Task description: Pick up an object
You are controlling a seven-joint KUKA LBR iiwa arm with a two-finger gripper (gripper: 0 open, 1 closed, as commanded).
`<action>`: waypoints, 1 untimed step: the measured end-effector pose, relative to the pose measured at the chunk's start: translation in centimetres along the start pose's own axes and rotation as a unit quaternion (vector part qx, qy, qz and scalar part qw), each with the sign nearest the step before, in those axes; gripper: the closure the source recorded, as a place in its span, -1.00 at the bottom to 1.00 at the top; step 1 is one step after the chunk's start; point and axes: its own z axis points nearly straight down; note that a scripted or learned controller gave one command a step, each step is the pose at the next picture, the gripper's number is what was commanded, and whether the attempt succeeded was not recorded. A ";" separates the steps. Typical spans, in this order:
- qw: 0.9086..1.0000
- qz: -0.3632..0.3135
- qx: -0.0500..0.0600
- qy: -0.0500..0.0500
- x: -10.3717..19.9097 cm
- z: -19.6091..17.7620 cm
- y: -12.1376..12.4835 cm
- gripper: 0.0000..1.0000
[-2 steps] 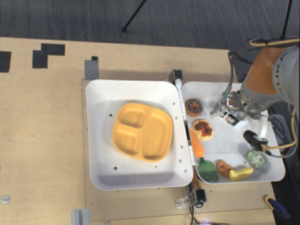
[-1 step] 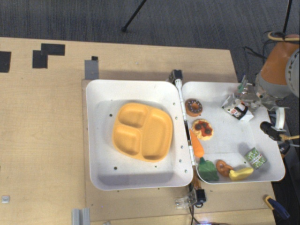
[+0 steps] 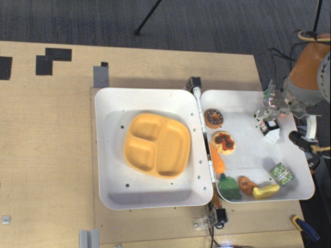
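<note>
1. Camera view, nearest edge: wooden table (image 3: 46, 154) carrying two shallow white bins side by side, left bin (image 3: 111, 138) and right bin (image 3: 243, 103).
2. Along the near wall of the right bin: green toy vegetable (image 3: 229, 186) in the near left corner, touching an orange carrot-like piece (image 3: 217, 163) just behind it; brown pretzel-like toy (image 3: 246, 184) beside the green one, touching a yellow banana (image 3: 266, 191); small green patterned box (image 3: 282, 174) near the right wall.
3. Middle of the left bin: yellow divided plate (image 3: 156, 144), three compartments, lying slightly tilted.
4. Middle of the right bin, by the divider: round pastry with red topping (image 3: 223, 141); just behind it, apart, a chocolate doughnut (image 3: 213, 118).
5. Far right of the right bin: hand (image 3: 269, 122) low over the bin floor, below the grey arm with orange band (image 3: 309, 68); a small white and dark piece at its tip, too small to identify; cannot tell whether open or closed, or gripping anything.
6. Farthest: dark carpet (image 3: 103, 9) beyond the table.
</note>
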 end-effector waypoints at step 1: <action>1.000 0.000 -0.002 -0.002 -0.2 0.0 0.0 -1.00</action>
